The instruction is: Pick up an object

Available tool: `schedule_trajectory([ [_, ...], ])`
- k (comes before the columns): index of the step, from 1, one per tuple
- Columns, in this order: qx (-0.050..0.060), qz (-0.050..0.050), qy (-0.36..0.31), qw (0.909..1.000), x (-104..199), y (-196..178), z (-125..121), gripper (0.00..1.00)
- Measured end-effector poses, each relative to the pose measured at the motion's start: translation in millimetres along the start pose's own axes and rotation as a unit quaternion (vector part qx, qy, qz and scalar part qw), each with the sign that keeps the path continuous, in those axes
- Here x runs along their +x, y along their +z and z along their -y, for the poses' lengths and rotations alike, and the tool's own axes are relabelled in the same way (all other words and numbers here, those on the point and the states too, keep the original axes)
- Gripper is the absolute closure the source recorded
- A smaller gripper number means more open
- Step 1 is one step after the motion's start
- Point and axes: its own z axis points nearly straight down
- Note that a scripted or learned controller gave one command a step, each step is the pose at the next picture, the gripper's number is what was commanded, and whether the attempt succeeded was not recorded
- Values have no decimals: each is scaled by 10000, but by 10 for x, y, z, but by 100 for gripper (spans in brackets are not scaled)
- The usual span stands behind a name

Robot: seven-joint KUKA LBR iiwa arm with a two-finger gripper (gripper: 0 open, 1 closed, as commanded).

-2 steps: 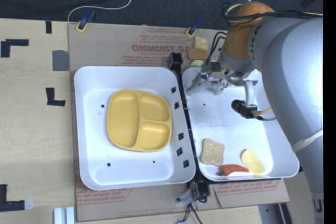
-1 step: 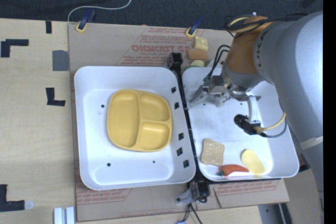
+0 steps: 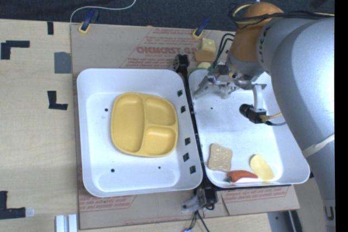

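My gripper point(image 3: 216, 82) hangs over the far left part of the right bin point(image 3: 239, 122), under the arm's orange band point(image 3: 247, 35). Just beyond it, at the bin's far rim, are a tan block point(image 3: 206, 50) and a pale green piece point(image 3: 202, 66), partly hidden by the wrist. Near the bin's front edge lie a slice of toast point(image 3: 220, 157), a red-orange pepper-like piece point(image 3: 241, 175) and a pale yellow piece point(image 3: 262, 167). All three are well clear of the gripper, toward the front.
The left bin point(image 3: 92, 117) holds a yellow divided plate point(image 3: 144, 123). A black divider with clips point(image 3: 187, 117) runs between the bins. The grey arm point(image 3: 304, 79) covers the right side. Cables point(image 3: 258, 113) trail over the right bin.
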Motion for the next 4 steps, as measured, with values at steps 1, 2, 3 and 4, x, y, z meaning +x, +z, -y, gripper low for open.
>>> schedule_trajectory([
  [1, -6, -6, 9, 10000, -23, 2, -21, 0],
  [2, -13, -3, 2, 10000, -16, -100, -24, 100],
  [3, -42, -30, -4, 10000, 467, -1060, 697, 100],
  [4, -13, -29, -14, 10000, 961, -996, 703, 100],
])
